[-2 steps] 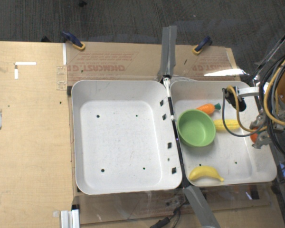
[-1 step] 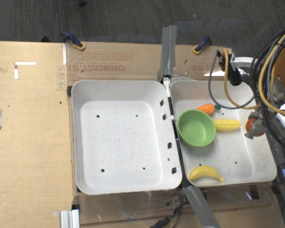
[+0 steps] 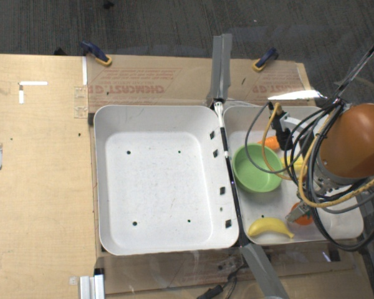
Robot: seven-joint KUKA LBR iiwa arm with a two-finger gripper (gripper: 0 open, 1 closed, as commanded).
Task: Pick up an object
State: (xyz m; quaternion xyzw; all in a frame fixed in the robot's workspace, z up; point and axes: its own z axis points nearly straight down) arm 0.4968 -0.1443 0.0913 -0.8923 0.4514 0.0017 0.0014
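Reaching in from the right, the arm [image 3: 352, 143] hangs over the right bin [image 3: 255, 118], its rounded orange band glossy above a bundle of black and yellow cables that loop down across the bin. The gripper itself is buried under the wrist and cables, so whether it is apart, together or clamped on anything cannot be told.

Both bins are shallow white plastic trays with rounded corners. The left bin [image 3: 112, 185] has a smooth floor marked by a few small dark dots. In the right bin sits a round green bowl [image 3: 255, 169], matte and smooth, near the divider between the bins. A curved yellow banana [image 3: 270, 228] lies near the front edge, below the bowl and apart from it. A small orange object [image 3: 271, 143] shows just behind the bowl's rim, partly hidden by cables. Another small orange-red piece [image 3: 301, 215] peeks out beneath the wrist, just right of the banana.

Brown cardboard [image 3: 149, 83] with reversed red print lies flat behind the bins, held by two clamps [image 3: 96, 52].
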